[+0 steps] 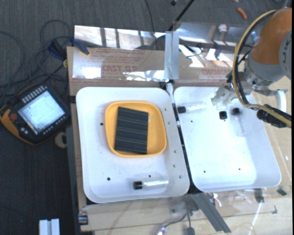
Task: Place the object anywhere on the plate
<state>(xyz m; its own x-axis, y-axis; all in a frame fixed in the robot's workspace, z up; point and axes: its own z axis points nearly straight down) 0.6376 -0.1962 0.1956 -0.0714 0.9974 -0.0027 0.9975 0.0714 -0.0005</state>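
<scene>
The dark ridged block (132,129) rests on the yellow plate (159,136), well apart from the claw (229,112) (spread open).

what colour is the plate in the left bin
Yellow-orange plate, with a dark ribbed block lying on it, seen in the camera view.

To my left on the dark carpet lies a pendant (35,114) with a lit screen, its cables (27,50) looping behind it. A marker (150,184) lies near the front of the left bin (90,180). Cardboard (137,67) under shiny film stands behind both bins.
</scene>
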